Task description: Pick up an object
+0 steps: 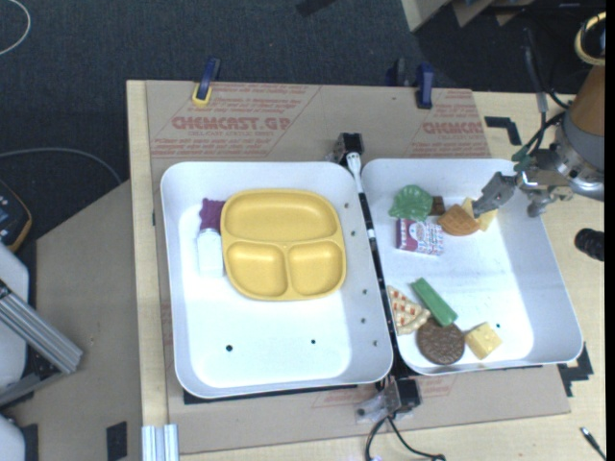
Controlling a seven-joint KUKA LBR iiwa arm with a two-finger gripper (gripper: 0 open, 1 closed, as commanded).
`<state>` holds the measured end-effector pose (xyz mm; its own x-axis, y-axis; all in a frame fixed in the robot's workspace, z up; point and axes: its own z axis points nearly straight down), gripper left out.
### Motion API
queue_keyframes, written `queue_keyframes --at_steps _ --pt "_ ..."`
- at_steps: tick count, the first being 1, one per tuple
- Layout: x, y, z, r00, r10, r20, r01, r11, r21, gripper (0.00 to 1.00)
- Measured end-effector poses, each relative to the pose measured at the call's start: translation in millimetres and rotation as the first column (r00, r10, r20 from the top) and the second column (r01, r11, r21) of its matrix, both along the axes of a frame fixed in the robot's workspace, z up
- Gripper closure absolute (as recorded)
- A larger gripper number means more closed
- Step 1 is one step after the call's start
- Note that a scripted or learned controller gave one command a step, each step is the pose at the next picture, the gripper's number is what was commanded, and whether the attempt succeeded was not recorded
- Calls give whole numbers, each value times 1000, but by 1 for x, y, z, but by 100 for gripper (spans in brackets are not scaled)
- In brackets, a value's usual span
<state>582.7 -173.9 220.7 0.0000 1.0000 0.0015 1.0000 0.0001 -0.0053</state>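
Hanging low over the back of the right bin (538, 286), at the end of the grey arm (577, 152): the jaws. Cannot tell if open or closed, too small and blurry to say. Nothing seen between them.

Nearest to them, just below and to the left: a round orange-brown toy bun (459, 221), touching a small yellow wedge (485, 217). Probably the thing to go for. Looks like toy food, so likely light and hard, a bit smooth and slippery. Not easy to break. Best to pinch across the middle of the round part, from two sides, and push down far enough not to slide off the top. Might bump the yellow wedge away, being so close.

Also in the right bin: a green leaf toy (411, 201), a little dark red and white box (420, 235), a green stick (434, 301) lying on a waffle piece (405, 310), a brown round cookie (442, 344) and a yellow cube (483, 339) near the front.

In the left bin (269, 353): a big yellow tray (283, 241) with three parts, far too wide for a pinch, with a white bottle (209, 253) and a purple thing (211, 211) beside it.
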Motion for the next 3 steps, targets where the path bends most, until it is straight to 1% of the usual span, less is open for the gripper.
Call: queue_keyframes --at_steps 2,3 --pt "-2 -4 -127 1000 -1 -2 1 1000 1 0" --pt "-2 -3 -137 1000 0 1 0 1000 0 0"
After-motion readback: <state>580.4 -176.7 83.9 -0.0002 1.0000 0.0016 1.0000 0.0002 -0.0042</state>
